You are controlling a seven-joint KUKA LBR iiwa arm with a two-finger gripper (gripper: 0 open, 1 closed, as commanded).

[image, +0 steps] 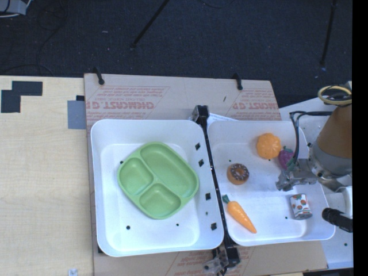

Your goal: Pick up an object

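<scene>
Right bin (pixel 270 237) holds the candidates: orange (pixel 268 145) at 12 o'clock, purple item (pixel 286 157) just beside it at its 4 o'clock, doughnut (pixel 237 173) near centre-left, carrot (pixel 240 215) at 7 o'clock lying diagonal, small can (pixel 299 206) at 4 o'clock. My gripper (pixel 287 181) hangs low over the bin's 3 o'clock side, between the purple item and the can; nothing visibly between it. Left bin (pixel 109 234) carries a green divided plate (pixel 158 180), tilted. Both bins sit on the desk (pixel 40 183).
</scene>
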